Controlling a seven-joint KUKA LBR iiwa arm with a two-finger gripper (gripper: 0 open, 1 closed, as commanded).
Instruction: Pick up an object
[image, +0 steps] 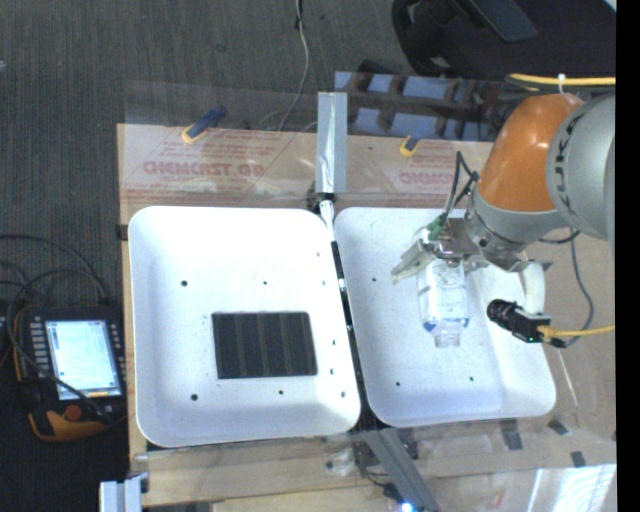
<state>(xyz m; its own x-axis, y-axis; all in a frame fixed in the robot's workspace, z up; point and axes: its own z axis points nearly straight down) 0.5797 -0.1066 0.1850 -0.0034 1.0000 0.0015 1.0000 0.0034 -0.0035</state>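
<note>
The arm (590, 170) was grey with a rounded orange band (528, 150) (glossy), and thin yellow cables (585, 330) trailed near its wrist.

Pincer (432, 258) fingers hidden behind wrist

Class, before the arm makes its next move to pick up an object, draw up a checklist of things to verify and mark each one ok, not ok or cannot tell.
1. Target in reach: clear plastic bottle lies in the right bin, ok.
2. Gripper above the bottle's upper end: ok.
3. Bottle held: cannot tell.
4. Bottle away from bin walls: ok.
5. Dark rectangular pad in the left bin, away from the arm: ok.
6. Yellow cable near the wrist, snagging: cannot tell.
</note>
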